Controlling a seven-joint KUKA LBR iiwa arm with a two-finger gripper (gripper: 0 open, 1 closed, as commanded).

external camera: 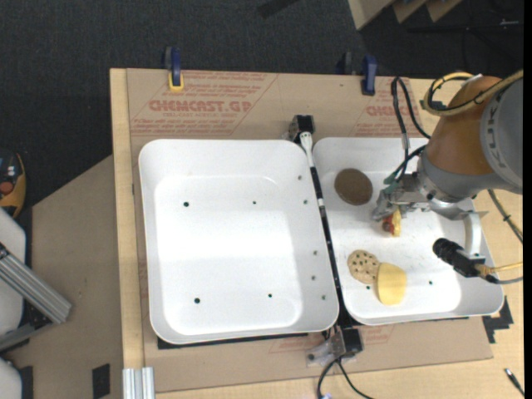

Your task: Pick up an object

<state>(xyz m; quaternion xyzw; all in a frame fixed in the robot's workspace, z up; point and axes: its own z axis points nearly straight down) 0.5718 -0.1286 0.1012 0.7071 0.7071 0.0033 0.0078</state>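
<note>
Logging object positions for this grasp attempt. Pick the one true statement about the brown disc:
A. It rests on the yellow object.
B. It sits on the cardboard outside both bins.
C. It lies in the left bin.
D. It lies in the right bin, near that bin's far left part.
D: the brown disc lies on the floor of the right bin, apart from the yellow object.

Gripper [391,210] low in right bin [416,306] (beside brown disc [354,186]).

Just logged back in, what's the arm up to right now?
The KUKA arm's gripper is down in the right bin, over a small yellow and red object near the bin's middle. Whether it has a grip on that object cannot be made out. A brown round disc, a speckled cookie and a yellow lemon-like piece lie untouched nearby.
</note>
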